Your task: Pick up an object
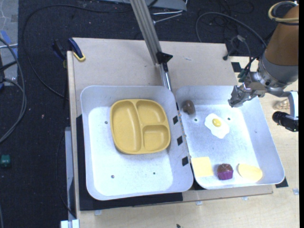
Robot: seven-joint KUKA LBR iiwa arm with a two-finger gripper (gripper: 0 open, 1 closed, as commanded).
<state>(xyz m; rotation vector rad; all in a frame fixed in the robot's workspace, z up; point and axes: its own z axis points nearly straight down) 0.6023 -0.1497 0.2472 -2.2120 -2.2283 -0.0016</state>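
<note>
Hovering claw [236,100] over right bin [266,141] far rim, open/closed: can't tell. Nothing picked yet: fried egg [217,126] nearest, brown lump [188,107] further left, other items along near edge. Descent, grip, lift all left.

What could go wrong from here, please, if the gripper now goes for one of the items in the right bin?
1. The fried egg lies flat on the bin floor, so the fingers might slide over it.
2. The gripper hangs near the right bin's far rim and could clip it while descending.
3. The yellow square, purple piece and pale yellow slice sit close together near the front wall, so reaching for one may nudge another.
</note>
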